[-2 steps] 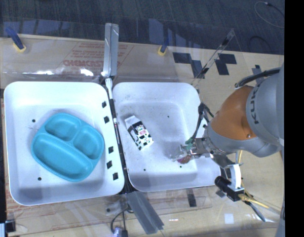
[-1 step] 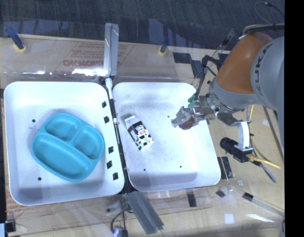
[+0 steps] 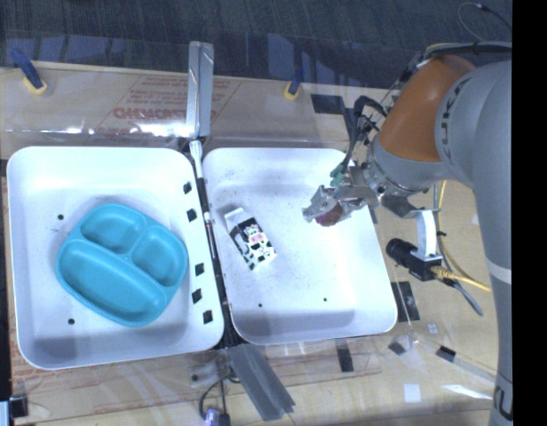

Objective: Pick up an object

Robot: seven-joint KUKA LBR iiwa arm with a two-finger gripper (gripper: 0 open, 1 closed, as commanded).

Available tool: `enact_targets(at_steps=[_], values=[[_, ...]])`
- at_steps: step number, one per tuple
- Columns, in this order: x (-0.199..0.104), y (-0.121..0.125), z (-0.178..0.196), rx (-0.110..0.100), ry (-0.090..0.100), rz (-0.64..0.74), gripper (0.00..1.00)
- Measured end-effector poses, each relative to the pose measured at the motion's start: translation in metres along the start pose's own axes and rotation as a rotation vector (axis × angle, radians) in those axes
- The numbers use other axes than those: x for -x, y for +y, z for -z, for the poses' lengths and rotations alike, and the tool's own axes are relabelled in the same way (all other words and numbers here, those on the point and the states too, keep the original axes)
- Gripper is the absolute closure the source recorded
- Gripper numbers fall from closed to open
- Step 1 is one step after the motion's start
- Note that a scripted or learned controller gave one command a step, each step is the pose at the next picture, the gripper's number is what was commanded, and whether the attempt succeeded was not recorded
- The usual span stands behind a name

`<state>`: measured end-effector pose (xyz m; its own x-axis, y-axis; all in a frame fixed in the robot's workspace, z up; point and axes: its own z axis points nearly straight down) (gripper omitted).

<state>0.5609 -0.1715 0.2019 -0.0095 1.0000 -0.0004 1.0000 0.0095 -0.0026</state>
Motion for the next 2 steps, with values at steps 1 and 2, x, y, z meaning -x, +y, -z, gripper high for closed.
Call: enact_targets(at_steps=[1,2], values=[[0.000,0.000,0.000,0.000,0.000,0.000,0.00],[0.017,-0.006,-0.111,0.000,0.001,-0.002,0.00]])
